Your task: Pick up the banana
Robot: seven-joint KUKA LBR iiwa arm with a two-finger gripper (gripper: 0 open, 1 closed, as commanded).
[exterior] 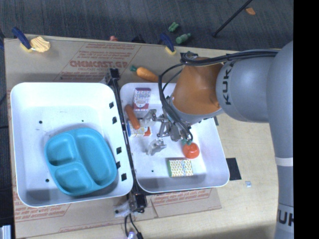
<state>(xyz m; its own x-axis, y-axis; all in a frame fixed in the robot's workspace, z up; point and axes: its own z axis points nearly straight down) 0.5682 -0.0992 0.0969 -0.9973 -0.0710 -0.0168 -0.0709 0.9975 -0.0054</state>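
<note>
Holding a blue tray (79,161), left bin (25,98); right bin (219,168) beside it holds tomato (191,150), carton (142,98), jaws (158,146) state unclear.

- Blue three-compartment plastic tray (79,161), lying in the left white bin (30,98).
- Right white bin (214,153) holds:
  - red tomato (191,151), near the right wall;
  - small flat patterned packet (180,168), just below the tomato;
  - small carton with a dark red label (142,98), at the far end.
- Orange carrot (146,73), on the cardboard-covered bench (84,59), beyond the bins.
</note>
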